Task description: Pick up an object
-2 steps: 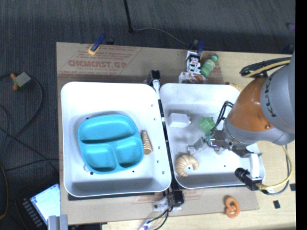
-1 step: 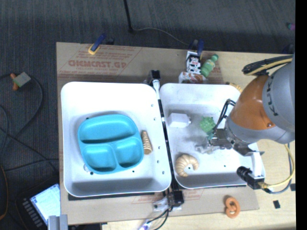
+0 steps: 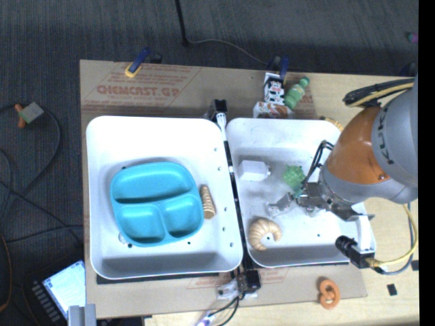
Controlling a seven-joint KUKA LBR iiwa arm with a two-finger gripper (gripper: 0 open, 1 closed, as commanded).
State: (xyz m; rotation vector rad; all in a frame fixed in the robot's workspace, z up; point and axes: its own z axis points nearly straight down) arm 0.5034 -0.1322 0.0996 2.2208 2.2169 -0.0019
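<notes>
Pincer (image 3: 289,201) sits low in the right white bin (image 3: 272,129); can't tell its state. You have the small green plastic toy (image 3: 293,176) just far of it and the tan croissant (image 3: 264,231) near-left. Centre over one before descending.

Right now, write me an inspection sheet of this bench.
Surface: brown board bearing two white bins.
Job's things: right bin holds a croissant, white block and green piece.
Clutter: left bin holds a blue divided tray and a tan roll; orange ring on the board.
Claw: claw low inside the right bin.
Cables: black cable on the floor; yellow cable.
Surroundings: dark carpet.
</notes>
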